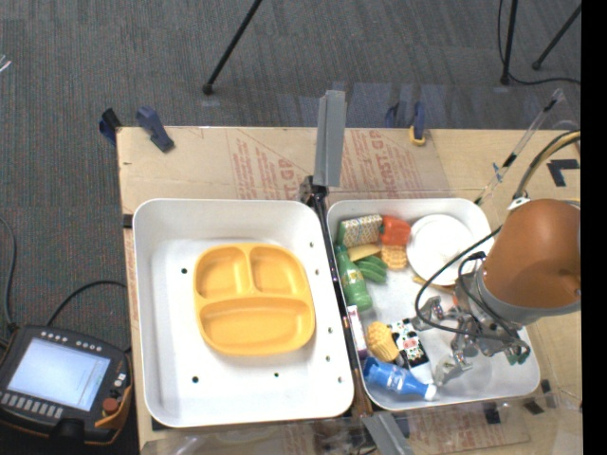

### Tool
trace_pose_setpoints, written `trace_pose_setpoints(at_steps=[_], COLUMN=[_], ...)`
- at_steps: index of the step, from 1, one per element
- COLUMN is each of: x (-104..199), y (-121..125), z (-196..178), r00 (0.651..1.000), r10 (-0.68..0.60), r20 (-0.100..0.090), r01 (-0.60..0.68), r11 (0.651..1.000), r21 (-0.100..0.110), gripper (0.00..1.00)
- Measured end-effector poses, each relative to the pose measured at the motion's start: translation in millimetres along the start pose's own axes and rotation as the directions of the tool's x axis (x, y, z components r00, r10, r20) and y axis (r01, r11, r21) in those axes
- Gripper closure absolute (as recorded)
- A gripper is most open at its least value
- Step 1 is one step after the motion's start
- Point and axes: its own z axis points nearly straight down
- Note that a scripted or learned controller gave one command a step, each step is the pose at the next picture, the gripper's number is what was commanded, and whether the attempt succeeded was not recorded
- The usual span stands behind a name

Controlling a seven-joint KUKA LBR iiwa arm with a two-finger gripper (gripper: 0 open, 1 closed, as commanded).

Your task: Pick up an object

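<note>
Blue plastic bottle with a white cap (396, 380) is lying on its side at the near edge of the right white bin (517, 379), just left of the two-finger gripper (453, 356). Beside it, slightly farther, a yellow toy corn cob (381, 340) and a small black-and-white card-like item (410, 341) are sitting close together. Farther along the bin's left wall, a green toy bottle (354, 283) and a green pepper-like piece (372, 269) are resting, with a round waffle-patterned biscuit toy (395, 255), a red toy (395, 229) and a striped tan block (361, 229) crowding the far left corner beside a round white plate (442, 243). The gripper is hanging low over the bin's near right floor, and whether its fingers are spread or pressed together cannot be told, nor is anything visibly between them. The grey arm's orange band (539, 252) is looming above it at the right. In the left white bin (156, 301), a yellow divided plastic tray (254, 299) is lying flat in the middle. A black handheld pendant with a screen (59, 379) is sitting on the floor at near left.
</note>
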Motion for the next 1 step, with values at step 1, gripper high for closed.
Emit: trace_pose_setpoints(at_steps=[1], x=[-2.3], y=[26.3], z=[-6.1], r00=[0.980], r10=[-0.201], r20=[0.009], r01=[0.201], r11=[0.979], r21=[0.031], gripper=[0.00])
